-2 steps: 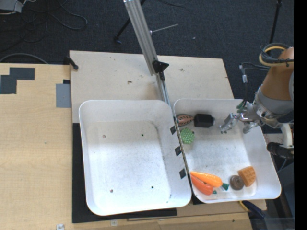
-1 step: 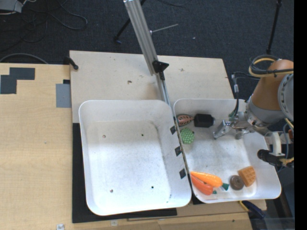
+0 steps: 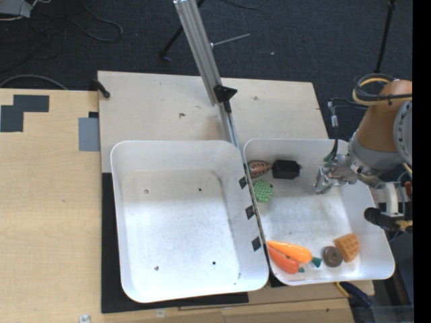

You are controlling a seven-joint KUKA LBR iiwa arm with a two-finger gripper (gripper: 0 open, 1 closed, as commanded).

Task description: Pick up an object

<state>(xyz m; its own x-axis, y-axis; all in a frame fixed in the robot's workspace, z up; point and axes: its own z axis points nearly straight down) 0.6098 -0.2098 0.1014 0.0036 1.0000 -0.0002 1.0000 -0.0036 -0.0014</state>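
**Choosing a target in the right bin**

Nearest the camera, along the lower edge of the right bin point(image 3: 377, 271), lie the candidates: an orange carrot-like piece point(image 3: 289, 251) with a redder piece point(image 3: 285, 264) touching its underside, a small teal bit point(image 3: 315, 263) just beside them, a round brown object point(image 3: 330, 256), and an orange waffle-textured block point(image 3: 347, 246) touching it on the right. Further up, against the divider at the frame's centre, sit a green dotted ball point(image 3: 262, 192), a brown striped shell-like item point(image 3: 258, 167) and a black block point(image 3: 285, 169). The left bin point(image 3: 135, 160) fills the lower middle of the frame.

The hand point(image 3: 326, 182) hangs low over the right bin's upper right part, right of the black block and apart from it. Nothing can be seen between its fingers; how wide they stand is too small and blurred to tell.

The black block looks like the closest pick and stands clear enough of its neighbours. A good attempt would centre the hand over it, descend straight, and close across its narrow side. The clustered items at the lower edge risk a two-object grab.
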